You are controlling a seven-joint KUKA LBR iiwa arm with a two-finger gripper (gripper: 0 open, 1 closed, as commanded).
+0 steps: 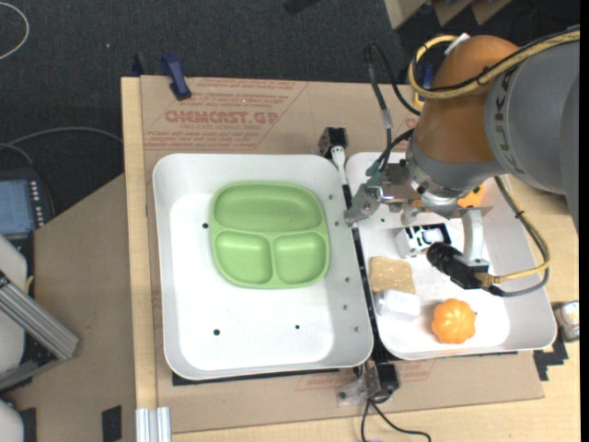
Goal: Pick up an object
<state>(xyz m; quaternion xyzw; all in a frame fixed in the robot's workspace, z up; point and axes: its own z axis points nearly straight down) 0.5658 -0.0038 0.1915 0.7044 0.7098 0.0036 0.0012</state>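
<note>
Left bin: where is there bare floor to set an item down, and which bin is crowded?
In the left bin, bare floor runs below the green divided plate and along its left side. The right bin is crowded: the arm, a tan block, a white piece and an orange fruit.

Green tray (270, 233), orange fruit (454, 320) (white bins (184, 274)).

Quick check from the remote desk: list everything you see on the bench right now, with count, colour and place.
Bins: two, white, side by side.
Divided plate: one, green, left bin.
Small pumpkin: one, orange, right bin, near edge.
Flat tan piece: one, right bin, left of pumpkin.
White block: one, right bin, below the tan piece.
Board: one, brown with red print, under the bins.
Arm: one, grey and orange, over right bin.
Tool: one, beneath the arm.
</note>
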